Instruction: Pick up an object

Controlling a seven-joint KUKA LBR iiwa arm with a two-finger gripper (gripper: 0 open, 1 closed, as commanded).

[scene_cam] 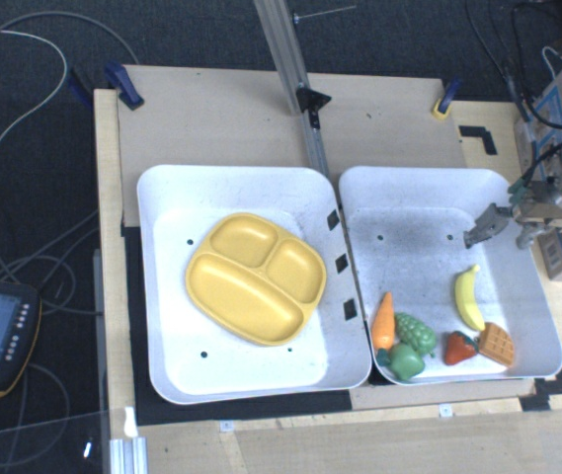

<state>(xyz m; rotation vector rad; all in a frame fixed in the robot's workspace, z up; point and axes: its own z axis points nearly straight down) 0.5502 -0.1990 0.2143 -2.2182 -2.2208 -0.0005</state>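
The left white bin (162,265) holds a yellow divided plate (255,277), and the right white bin (429,191) holds toy food along its near edge: a banana (469,298), a carrot (384,322), a green bunch of grapes (416,332), a green pepper (406,362), a waffle (497,344) and a strawberry (458,348). The gripper (503,227) hangs over the right bin's far right corner, apart from the banana below it. Whether its pincer is open or closed cannot be told from here, and nothing is seen in it.

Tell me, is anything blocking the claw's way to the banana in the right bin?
Nothing visible does. The gripper sits over the right bin near its right wall, and the banana lies just below it in the picture, with bare white bin floor between them. The other toys lie beyond the banana.
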